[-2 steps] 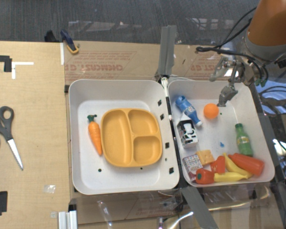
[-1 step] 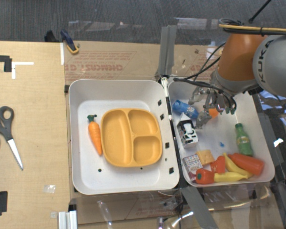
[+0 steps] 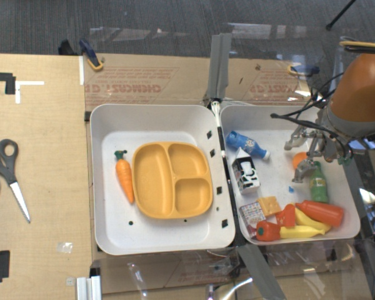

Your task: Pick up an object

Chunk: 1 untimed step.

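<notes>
Nearest us in the right bin [image 3: 353,227] we see a red pepper [image 3: 269,230], a yellow banana [image 3: 303,231] and a red-orange piece [image 3: 322,211], all just below the gripper [image 3: 308,161]. We cannot tell how its jaws stand. A green bottle [image 3: 318,186] sits right beneath them, a blue bottle [image 3: 245,144] to their left. Farther left, the left bin [image 3: 100,186] holds a yellow divided plate [image 3: 172,180] and a carrot [image 3: 124,176].

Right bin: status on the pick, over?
Gripper low over right bin, above green bottle; nothing seen held. Orange ball beside it. Toy pepper, banana crowd the near corner.
</notes>
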Tool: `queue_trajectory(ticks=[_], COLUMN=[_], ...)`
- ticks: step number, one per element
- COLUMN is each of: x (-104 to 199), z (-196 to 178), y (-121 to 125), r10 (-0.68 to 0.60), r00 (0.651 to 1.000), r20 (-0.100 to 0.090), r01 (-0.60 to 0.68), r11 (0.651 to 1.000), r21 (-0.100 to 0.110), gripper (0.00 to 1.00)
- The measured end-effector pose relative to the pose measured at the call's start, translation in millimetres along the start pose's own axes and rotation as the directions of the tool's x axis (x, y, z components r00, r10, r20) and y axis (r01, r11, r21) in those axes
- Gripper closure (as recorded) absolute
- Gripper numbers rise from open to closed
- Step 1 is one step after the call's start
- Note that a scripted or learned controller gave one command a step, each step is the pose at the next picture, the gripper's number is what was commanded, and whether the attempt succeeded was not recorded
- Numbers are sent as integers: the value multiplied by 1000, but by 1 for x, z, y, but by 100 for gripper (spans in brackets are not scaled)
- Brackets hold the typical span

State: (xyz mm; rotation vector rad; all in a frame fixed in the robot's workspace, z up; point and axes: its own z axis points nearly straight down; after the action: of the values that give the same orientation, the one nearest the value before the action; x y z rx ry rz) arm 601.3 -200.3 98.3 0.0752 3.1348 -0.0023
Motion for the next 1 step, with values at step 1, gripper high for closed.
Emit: queue_trajectory(ticks=[1], x=[-2], z=[-11], y=[1], r10=[-3], r00=[1000], r20=[6], r01=[3], r11=[1000], r21=[1], gripper=[100])
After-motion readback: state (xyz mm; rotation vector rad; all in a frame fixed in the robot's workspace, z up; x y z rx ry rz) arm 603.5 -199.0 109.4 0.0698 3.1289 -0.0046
